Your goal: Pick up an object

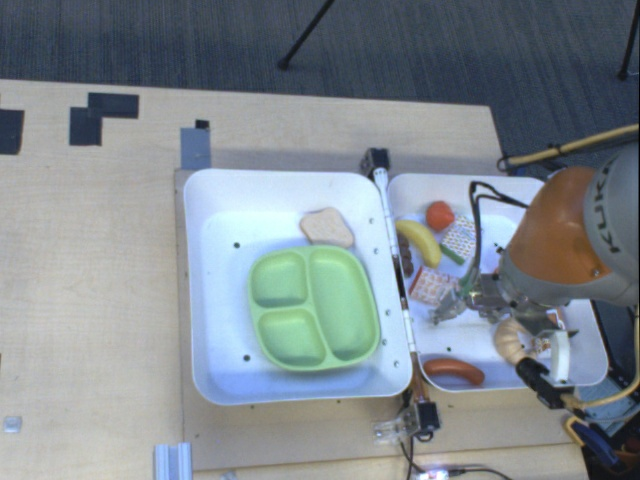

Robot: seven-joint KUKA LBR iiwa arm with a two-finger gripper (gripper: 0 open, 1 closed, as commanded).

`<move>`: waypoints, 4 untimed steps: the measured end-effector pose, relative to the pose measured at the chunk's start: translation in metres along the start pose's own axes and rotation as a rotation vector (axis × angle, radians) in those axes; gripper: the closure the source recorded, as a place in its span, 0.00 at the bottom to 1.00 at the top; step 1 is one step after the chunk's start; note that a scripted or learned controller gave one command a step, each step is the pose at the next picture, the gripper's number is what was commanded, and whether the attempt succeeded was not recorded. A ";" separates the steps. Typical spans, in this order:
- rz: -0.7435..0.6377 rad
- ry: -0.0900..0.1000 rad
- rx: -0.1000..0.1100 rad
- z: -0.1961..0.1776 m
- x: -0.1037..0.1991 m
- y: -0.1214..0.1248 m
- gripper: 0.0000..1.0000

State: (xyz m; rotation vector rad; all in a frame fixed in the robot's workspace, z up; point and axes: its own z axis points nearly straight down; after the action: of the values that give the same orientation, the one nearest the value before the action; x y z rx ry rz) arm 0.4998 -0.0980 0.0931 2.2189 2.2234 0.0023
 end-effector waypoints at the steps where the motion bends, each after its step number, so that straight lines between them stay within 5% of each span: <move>1: -0.001 0.000 -0.003 -0.010 0.001 0.001 1.00; 2: -0.002 -0.001 -0.002 -0.005 -0.012 0.088 1.00; 3: -0.003 -0.002 -0.004 -0.048 -0.064 0.144 1.00; 4: -0.004 -0.002 -0.003 -0.047 -0.063 0.144 0.00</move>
State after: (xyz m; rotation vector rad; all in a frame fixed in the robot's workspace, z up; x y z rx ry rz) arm 0.6434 -0.1611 0.1404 2.2126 2.2252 0.0034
